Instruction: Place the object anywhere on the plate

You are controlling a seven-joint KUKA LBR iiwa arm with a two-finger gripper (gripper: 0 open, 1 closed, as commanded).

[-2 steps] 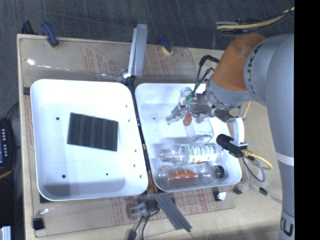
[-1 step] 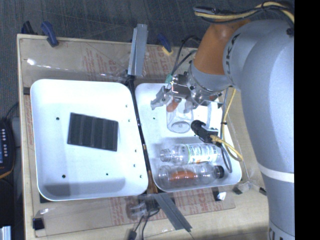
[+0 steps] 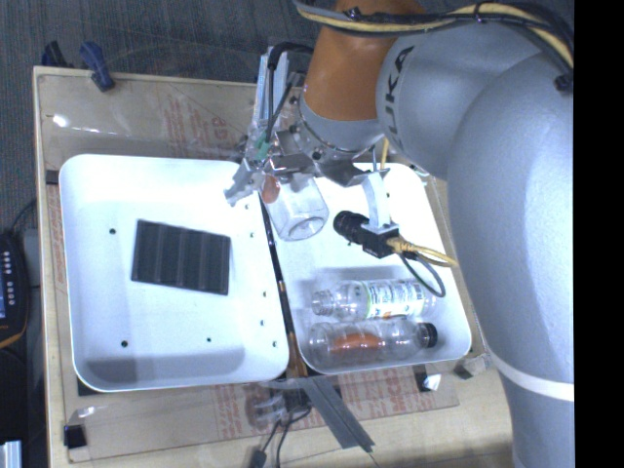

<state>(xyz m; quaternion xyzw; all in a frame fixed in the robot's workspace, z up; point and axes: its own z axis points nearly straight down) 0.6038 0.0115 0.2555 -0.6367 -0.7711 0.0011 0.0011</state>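
- Where the grey arm [image 3: 487, 164] reaches in, it covers the right bin's [image 3: 444, 344] far corner.
- Left bin [image 3: 88, 261]: dark ribbed plate [image 3: 181, 257] mid-floor, open white floor around it.
- Two bottles [image 3: 375, 320] lie along the right bin's near wall.
- Clear cup [image 3: 295, 208] tilts just beside the gripper [image 3: 255, 169], above the bins' shared edge; jaw state and grasp: I cannot tell.

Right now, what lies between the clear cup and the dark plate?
In the camera view, between the clear cup and the dark plate lie bare left bin floor and the two bins' adjoining rims.
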